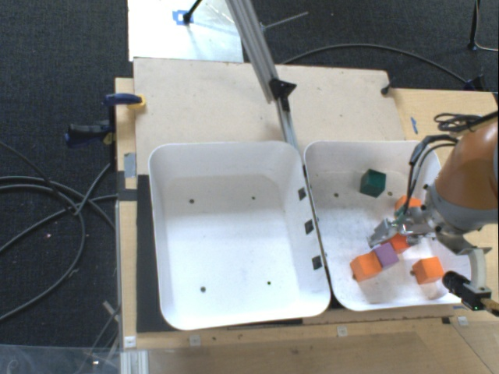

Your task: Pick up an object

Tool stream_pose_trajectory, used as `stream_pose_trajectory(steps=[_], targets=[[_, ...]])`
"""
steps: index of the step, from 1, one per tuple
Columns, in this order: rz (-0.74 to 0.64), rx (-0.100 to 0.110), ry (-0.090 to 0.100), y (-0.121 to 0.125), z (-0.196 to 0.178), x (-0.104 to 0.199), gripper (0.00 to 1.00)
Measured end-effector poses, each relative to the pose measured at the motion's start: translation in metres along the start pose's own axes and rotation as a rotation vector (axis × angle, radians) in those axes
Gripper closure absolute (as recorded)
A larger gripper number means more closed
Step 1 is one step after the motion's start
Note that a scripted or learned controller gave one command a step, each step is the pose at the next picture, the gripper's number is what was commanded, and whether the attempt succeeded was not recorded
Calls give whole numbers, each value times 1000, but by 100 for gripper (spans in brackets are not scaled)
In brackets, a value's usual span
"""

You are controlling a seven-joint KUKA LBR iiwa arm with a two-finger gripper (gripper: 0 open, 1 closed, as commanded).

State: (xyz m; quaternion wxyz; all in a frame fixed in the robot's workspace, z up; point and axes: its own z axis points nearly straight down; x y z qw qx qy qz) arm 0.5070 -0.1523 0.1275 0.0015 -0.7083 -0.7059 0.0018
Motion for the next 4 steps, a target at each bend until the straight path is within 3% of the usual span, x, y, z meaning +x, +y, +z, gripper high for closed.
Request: stream_pose_trajectory(steps=[1, 2, 3, 4], targets=[[-7, -10, -1, 4, -15, 2, 100], [-10, -9, 0, 54, 38, -9, 100], [-2, -2, 1, -8, 38, -13, 100], [-17, -9, 4, 33, 37, 66, 100]])
